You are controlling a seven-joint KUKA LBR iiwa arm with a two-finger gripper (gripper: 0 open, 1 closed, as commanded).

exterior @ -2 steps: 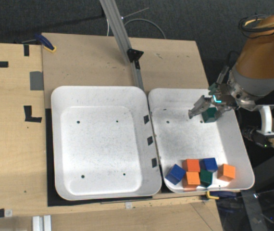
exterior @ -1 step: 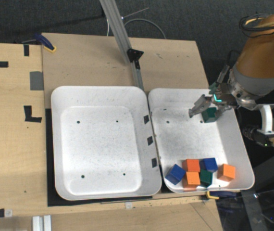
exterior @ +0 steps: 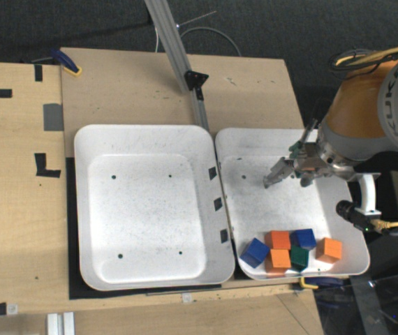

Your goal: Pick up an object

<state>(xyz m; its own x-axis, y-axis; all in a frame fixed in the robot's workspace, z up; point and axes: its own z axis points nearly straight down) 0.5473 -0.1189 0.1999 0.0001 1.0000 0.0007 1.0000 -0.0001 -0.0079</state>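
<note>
The arm [exterior: 366, 110] reached in from three o'clock and held its gripper [exterior: 277, 176] over the upper middle of the right bin [exterior: 255, 145], above bare floor. Whether the gripper was open or closed could not be told; nothing showed in its grasp.

The things to pick lay well apart from it, clustered along the bin's six o'clock rim: a blue block [exterior: 255, 252] at the cluster's nine o'clock end, an orange block [exterior: 279, 239] above a second orange block [exterior: 279, 259], another blue block [exterior: 303, 239] over a green block [exterior: 299, 257], and a lone orange block [exterior: 329, 249] at the three o'clock end. The left bin [exterior: 143, 201] sat alongside.

To do this step well, I judged the end blocks the better targets, since each had free space on its outer side. The middle four touched or nearly touched, so a descent there risked wedging on a neighbour. The gripper needed to travel toward six o'clock, centre over one block, and align across its flat faces before dropping.
</note>
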